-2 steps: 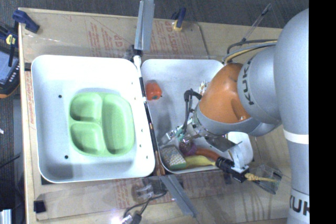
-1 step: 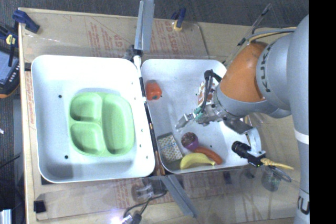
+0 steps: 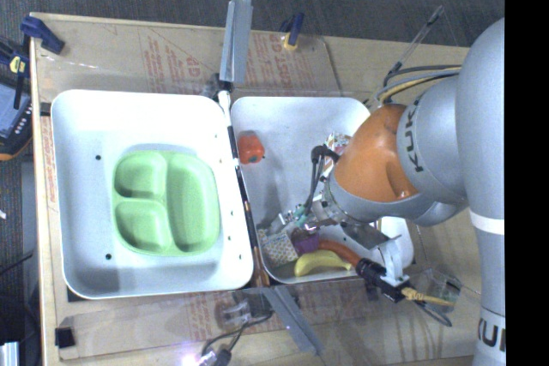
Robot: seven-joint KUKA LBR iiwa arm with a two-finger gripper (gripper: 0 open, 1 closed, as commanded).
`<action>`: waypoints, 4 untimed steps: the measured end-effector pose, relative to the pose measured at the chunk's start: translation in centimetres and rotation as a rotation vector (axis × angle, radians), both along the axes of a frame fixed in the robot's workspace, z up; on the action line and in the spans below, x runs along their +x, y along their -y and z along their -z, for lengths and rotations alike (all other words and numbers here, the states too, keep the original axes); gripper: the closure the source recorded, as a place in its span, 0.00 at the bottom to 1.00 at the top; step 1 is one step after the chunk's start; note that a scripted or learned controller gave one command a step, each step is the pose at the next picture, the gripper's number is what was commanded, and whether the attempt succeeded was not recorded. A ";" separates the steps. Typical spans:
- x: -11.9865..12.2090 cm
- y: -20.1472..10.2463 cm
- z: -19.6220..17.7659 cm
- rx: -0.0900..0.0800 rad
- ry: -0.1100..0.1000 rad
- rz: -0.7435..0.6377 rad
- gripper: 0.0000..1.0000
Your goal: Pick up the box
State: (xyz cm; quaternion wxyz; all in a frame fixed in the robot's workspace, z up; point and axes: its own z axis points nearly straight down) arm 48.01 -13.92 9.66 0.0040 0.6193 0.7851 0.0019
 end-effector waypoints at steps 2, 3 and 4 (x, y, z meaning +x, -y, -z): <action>8.5 7.0 -10.6 0.003 -0.010 0.121 0.00; 0.0 2.6 -1.3 0.004 -0.013 -0.061 0.00; -0.4 7.1 -2.2 0.003 -0.011 0.218 0.00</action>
